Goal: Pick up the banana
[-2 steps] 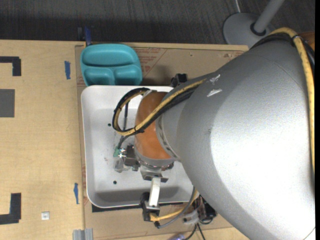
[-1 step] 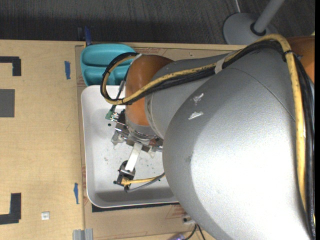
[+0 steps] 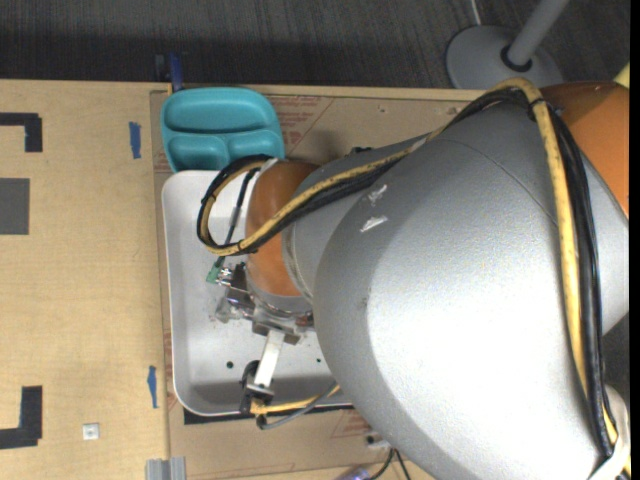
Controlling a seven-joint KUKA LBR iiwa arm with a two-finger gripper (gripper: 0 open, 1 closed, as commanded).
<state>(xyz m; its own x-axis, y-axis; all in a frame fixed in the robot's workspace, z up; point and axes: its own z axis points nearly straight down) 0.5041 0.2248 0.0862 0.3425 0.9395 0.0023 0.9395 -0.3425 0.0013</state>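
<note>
While the claw (image 3: 238, 298) hangs low, white bin (image 3: 185, 268) just beneath it, I cannot tell its state. The banana should be light, soft, bruisable: clasp mid-body, gently.

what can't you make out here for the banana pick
- Camera view: the bulky grey robot arm covers most of the shallow white plastic bin, hiding whatever lies beneath.
- Camera view: whether the tool is open or shut, masked by the orange wrist band above it.

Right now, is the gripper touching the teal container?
Apart. The camera view shows bare white bin floor between the gripper and the teal container.
</note>
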